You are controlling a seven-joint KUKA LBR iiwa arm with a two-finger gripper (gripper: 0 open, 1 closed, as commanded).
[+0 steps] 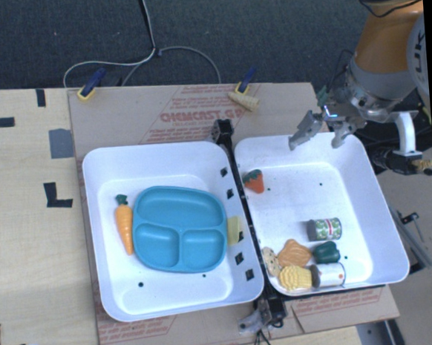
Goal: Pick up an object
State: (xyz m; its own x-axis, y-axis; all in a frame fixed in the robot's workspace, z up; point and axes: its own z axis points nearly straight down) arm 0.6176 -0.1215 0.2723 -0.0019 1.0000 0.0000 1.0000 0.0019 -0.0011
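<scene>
Claw [319, 132] hangs spread and empty over the right bin's [384, 222] upper rim, so its best bet looks like the lone strawberry [255, 180] at center frame: drop straight down, straddle it, clear of the wall.

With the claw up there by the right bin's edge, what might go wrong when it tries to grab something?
The gripper hangs open over the right bin's far rim, apart from every item. The can, the corn cob and their neighbours crowd the near corner, so the fingers may nudge several instead of gripping one. The small strawberry could slip away.
</scene>
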